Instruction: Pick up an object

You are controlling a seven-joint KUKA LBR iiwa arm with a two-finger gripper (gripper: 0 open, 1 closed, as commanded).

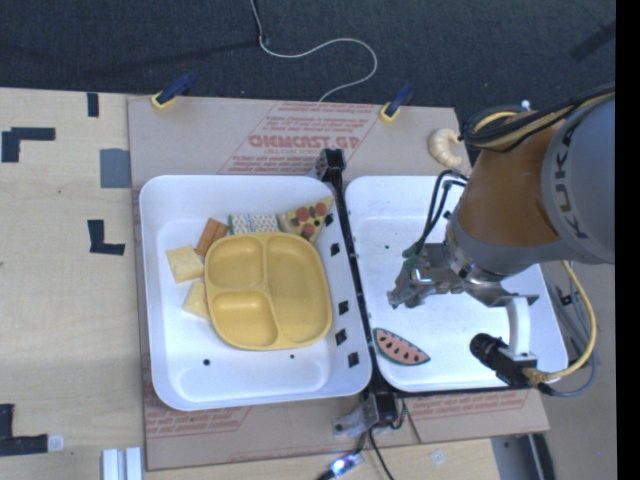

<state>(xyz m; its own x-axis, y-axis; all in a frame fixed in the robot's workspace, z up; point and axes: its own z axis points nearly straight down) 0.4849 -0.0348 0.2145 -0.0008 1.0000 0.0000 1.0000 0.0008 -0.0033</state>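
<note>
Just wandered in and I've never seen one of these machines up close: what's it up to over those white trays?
A grey robot arm with an orange band is trying to pick up an object. Its gripper hangs over the right shallow white bin, where a toy watermelon slice lies near the front edge, untouched. The left white bin holds a yellow divided plastic plate with several small toy food pieces tucked around it. I see nothing gripped.

light: bright, even – overhead | shadows: soft, faint | glare: mild on white bins [160,268] | focus: slightly soft
</note>
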